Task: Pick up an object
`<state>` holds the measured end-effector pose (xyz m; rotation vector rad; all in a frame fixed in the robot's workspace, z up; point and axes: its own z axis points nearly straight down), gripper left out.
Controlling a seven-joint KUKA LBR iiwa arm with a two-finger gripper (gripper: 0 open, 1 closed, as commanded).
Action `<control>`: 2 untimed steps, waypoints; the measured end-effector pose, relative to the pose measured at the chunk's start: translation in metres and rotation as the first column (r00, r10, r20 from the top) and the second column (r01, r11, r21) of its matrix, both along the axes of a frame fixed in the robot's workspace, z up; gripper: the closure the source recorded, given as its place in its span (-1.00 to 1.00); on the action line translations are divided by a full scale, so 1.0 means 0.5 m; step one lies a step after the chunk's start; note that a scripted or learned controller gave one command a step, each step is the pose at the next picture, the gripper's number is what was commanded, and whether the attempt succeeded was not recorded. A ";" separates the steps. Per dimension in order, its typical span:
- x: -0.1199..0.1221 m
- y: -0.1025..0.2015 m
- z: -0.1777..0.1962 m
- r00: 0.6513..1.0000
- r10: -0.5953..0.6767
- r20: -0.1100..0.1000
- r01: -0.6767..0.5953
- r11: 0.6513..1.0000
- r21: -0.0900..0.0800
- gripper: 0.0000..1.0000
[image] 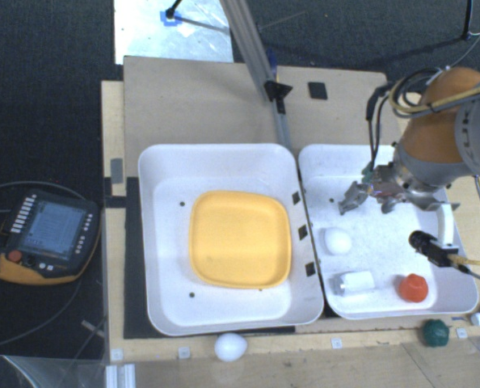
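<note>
On the brown bench sit two white bins (224,164), and in the right one the gripper (371,199) hangs open with nothing in it, while the white ball (336,241) lies just below-left of it.

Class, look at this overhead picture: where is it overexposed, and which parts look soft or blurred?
In the camera view, the white bins are washed out, so the white ball barely stands out; the floor patch at top glares pale; the hand looks slightly soft.
</note>
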<state>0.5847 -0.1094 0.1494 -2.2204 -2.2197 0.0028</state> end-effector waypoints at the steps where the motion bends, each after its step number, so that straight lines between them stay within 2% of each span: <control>1: 0.002 0.000 0.026 1.000 0.000 0.005 0.000 1.000 0.000 1.00; 2: -0.004 -0.014 0.117 1.000 0.000 0.007 0.000 1.000 -0.001 1.00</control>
